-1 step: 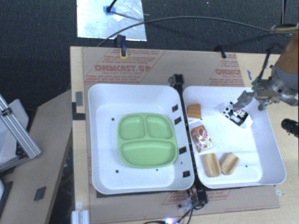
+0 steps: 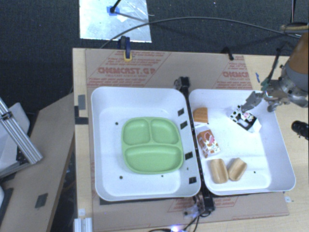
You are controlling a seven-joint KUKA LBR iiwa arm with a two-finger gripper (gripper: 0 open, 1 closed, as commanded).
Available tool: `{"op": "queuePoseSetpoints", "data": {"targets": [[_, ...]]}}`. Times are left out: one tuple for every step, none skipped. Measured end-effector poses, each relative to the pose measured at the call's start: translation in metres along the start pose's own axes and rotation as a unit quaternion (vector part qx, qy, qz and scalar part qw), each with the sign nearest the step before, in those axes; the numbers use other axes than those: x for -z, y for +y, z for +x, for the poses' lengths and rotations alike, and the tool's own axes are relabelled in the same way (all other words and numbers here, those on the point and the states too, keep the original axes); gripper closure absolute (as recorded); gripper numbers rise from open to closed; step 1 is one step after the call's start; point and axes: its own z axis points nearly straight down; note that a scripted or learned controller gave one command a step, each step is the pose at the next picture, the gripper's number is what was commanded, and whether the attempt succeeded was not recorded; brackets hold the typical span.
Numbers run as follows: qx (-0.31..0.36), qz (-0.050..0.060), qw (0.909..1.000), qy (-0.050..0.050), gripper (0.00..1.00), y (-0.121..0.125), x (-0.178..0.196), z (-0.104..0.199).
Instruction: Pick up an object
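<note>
Left bin (image 2: pixel 104 129): green tray (image 2: pixel 152 145); right bin (image 2: pixel 282 153): buns (image 2: pixel 227 169), packet (image 2: pixel 208 142); gripper (image 2: pixel 254 102) state unclear, maybe open.

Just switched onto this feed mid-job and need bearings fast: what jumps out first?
The green divided plate dominates the left bin. In the right bin, the gripper sits low at the far side, right over a small black-and-white object. Nearer the camera lie two tan bread rolls, with a small printed packet and an orange-brown piece along the divider.
</note>
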Motion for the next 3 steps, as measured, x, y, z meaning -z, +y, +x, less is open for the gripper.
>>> {"op": "queuePoseSetpoints", "data": {"targets": [[-0.001,0.001,1.0000,0.000,0.00,-0.006,-0.044,0.005],[-0.002,0.002,1.0000,0.000,0.00,-0.011,-0.091,-0.003],[-0.002,0.001,1.0000,0.001,0.00,-0.021,-0.145,0.000]]}}
